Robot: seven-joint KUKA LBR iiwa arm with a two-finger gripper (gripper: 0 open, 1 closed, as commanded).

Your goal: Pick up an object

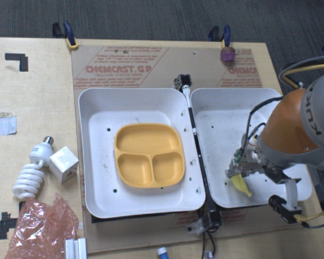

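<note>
From my station I see the arm (291, 128) reaching in from the right, bent low over the right bin (216, 123). Its gripper (238, 172) sits down near the bin floor, toward the near side. Just at its tip lies a small yellow object (241, 185), tilted, resting on the white floor close to the bin's near wall. That is the only loose thing I can make out in that bin, so I take it as the target.

The wrist and its cabling hide the working end from me, so I cannot tell how wide it stands, nor whether it has anything in hold. The yellow piece looks to be touching or just beside the tip, but it appears to lie on the floor, not lifted.

The left bin (97, 117) holds a yellow divided tray (149, 155), well apart from the arm. Outside the bins, on the bench at the left, lie a spiral light bulb (32, 172), a small white cube (64, 164) and a crumpled pink bag (40, 230).

My judgement: the approach is done and the grasp is being attempted or about to be. The closing, if not made, and the lift are left; nothing is raised yet.
</note>
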